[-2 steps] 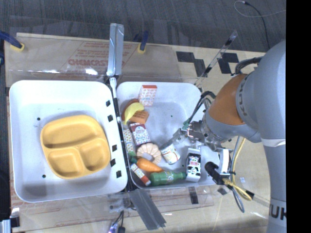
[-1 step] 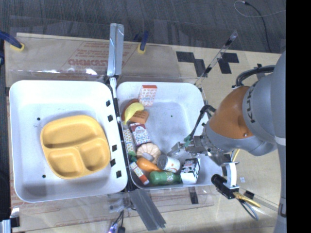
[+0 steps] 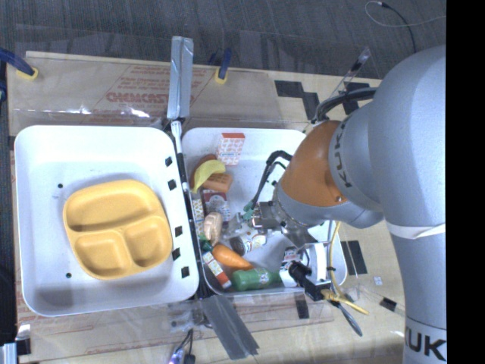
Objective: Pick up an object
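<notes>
My gripper reaches down into the right bin from the right, low among a pile of small items. Around it lie a yellow banana on a brown item, an orange carrot, a green object, a small bottle and a red-and-white packet at the far side. The wrist and the clutter hide the fingertips, so whether anything sits between them is unclear.
The left bin holds a yellow compartment tray. The grey arm with its orange band covers the right bin's right half. A metal divider bar runs between the bins at the back.
</notes>
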`<state>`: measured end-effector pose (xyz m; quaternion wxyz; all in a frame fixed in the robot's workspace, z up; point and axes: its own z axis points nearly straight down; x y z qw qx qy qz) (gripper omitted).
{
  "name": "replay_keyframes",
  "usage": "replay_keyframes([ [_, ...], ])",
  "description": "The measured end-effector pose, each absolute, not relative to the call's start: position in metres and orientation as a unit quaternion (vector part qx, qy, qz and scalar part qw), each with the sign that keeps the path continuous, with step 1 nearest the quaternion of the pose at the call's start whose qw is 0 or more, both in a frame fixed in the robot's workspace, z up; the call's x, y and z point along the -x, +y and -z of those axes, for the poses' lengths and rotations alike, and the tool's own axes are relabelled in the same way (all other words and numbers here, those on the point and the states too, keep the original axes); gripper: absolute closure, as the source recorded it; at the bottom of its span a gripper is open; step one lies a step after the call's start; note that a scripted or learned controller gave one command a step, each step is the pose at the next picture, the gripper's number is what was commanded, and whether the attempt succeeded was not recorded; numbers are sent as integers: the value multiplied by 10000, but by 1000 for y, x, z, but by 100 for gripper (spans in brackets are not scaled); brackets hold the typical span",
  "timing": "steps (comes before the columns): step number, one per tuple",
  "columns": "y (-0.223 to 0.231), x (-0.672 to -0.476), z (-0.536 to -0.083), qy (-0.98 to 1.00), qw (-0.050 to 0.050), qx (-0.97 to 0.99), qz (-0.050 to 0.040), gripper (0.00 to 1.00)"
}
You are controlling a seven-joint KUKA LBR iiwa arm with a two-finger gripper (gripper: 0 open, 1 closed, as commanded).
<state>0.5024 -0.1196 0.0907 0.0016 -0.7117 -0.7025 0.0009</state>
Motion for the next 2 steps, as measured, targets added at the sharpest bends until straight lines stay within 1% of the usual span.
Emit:
replay_keyframes([
  [1,-120,-503,-99,-7040,33,7102,-17,100],
  [2,-51,-478,-244,-7697,5,6384,-3,100],
])
